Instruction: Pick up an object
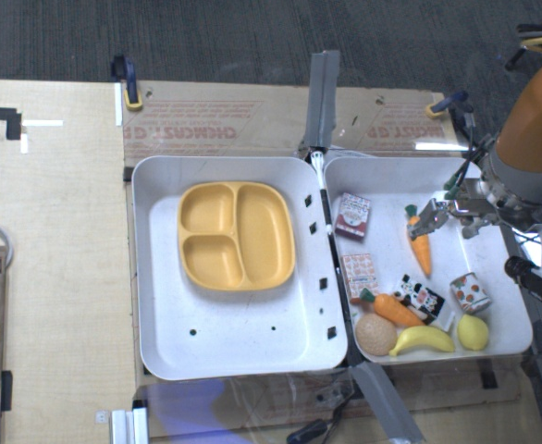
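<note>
- Nearest the bottom edge of the frame, in the lower right, a curved yellow toy banana point(424, 341) lies along the front wall of the right-hand shallow white bin point(521, 289), with a round tan bun-like piece point(375, 335) at its left end and a small yellow lemon point(473, 332) just to its right. None of these is lifted.
- Just above them a stubby orange toy carrot point(396, 309) touches a black-and-white patterned block point(422, 298); a white cube with red spots point(469, 293) sits near the right wall.
- Centre right, a long slim orange carrot with a green top point(420, 247) rests on the bin floor, and the claw point(435, 216) hovers at its upper end. By my judgement the pick is only at the approach stage: grasp and lift are both left.
- The claw is small, metallic and blurred; I cannot tell how it stands, or whether it touches the carrot.
- Two small red-and-white cartons point(352, 216) lie by the divider.
- Left of centre, the other white bin point(160, 276) holds a yellow three-compartment plate point(237, 236).
- Far right, the arm is cut off by the frame.
</note>
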You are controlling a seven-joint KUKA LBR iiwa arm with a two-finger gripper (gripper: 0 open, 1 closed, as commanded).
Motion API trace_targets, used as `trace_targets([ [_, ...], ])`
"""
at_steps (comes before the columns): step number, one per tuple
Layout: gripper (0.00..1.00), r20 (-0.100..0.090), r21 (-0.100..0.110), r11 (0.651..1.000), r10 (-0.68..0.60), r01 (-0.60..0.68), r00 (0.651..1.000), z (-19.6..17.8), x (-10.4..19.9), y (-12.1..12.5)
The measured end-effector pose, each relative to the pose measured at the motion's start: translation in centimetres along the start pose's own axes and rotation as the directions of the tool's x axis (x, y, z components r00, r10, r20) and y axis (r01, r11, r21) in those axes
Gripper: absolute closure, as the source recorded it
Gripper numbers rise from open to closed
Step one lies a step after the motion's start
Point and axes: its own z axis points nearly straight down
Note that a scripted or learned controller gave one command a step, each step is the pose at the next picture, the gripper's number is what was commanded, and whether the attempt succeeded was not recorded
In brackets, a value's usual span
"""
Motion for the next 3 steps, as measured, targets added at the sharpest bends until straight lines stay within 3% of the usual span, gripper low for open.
trace_targets([
  [1,0.0,0.001,-0.003,0.986,-0.164,0.164,0.987,11.2,-2.9,4.2],
  [2,1.0,0.001,-0.003,0.987,-0.16,0.16,0.987,10.4,-3.0,4.2],
  [3,1.0,0.001,-0.002,0.999,-0.044,0.044,0.999,1.6,0.0,3.1],
])
